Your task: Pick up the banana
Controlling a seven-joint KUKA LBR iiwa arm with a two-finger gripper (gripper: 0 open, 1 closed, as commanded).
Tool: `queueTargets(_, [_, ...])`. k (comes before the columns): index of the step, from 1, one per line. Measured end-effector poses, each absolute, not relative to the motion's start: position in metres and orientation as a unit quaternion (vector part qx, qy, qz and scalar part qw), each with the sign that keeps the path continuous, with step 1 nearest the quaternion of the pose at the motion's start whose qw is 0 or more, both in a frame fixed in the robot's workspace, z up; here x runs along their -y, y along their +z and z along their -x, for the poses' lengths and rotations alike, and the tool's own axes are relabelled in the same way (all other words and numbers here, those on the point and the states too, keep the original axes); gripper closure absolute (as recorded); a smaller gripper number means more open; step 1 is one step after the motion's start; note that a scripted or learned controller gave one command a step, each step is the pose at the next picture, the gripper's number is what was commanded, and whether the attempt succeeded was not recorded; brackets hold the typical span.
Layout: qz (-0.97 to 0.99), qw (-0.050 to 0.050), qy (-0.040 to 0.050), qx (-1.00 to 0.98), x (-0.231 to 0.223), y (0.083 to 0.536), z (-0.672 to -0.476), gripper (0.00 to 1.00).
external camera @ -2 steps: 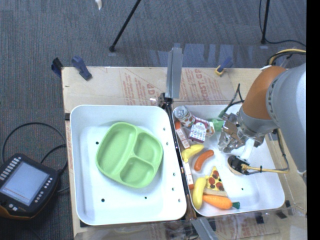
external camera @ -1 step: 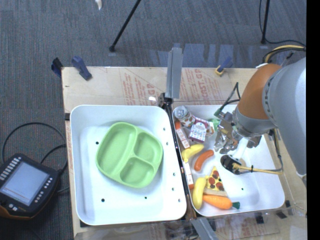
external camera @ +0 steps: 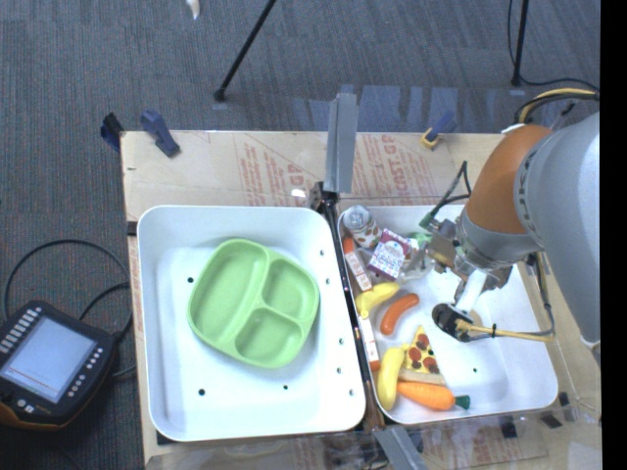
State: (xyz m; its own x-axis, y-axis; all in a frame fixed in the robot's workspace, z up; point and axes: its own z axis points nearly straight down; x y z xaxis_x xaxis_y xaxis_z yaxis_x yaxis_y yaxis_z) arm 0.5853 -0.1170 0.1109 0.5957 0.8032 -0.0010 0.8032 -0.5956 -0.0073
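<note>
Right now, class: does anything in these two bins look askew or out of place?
Yes. The green divided plate sits skewed in the left bin, not square to its walls. The toy food, including the banana, is piled against the right bin's left wall.

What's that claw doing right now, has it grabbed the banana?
Gripper: cannot be told; it hangs over the right bin, with nothing visibly held. The banana lies in that bin, to the gripper's left.
</note>
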Motion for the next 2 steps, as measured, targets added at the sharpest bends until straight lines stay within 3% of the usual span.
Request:
queueTargets(1, [0.869, 0.001, 0.0011, 0.495, 0.074, 0.187, -0.643, 0.00])
queueTargets(2, [0.762, 0.001, 0.0006, 0.647, 0.090, 0.116, -0.643, 0.00])
